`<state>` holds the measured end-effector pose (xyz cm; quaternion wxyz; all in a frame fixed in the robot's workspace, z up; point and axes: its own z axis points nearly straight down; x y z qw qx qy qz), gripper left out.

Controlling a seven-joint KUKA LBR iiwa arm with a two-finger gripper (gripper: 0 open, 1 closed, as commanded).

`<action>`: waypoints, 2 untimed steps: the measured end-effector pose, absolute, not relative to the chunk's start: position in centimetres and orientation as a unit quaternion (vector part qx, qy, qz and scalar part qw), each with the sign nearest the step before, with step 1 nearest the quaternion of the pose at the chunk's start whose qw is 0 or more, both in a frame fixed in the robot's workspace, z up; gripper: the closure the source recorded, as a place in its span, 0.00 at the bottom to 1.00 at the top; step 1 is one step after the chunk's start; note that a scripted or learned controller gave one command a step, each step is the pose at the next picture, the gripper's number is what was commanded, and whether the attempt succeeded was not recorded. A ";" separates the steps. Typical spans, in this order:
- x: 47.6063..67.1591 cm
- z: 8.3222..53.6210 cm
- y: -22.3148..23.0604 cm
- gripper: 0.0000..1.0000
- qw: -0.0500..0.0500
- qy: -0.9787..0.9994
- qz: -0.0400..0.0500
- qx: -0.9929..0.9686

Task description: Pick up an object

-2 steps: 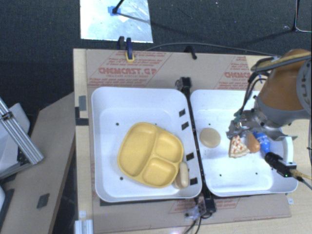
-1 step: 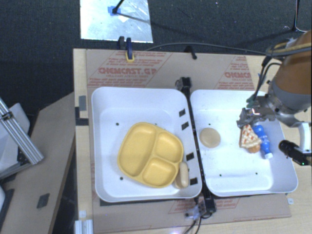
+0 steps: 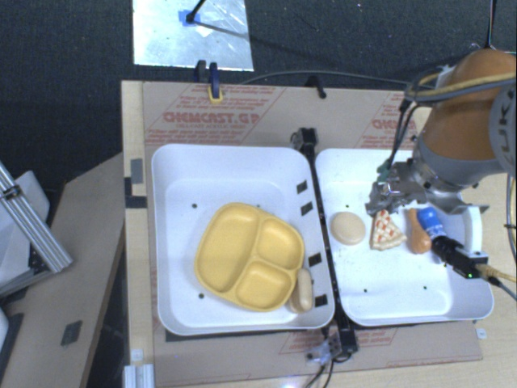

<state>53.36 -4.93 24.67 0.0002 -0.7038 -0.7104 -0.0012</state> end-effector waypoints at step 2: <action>55.4 24.6 5.9 1.00 0.000 -0.710 -0.001 -0.704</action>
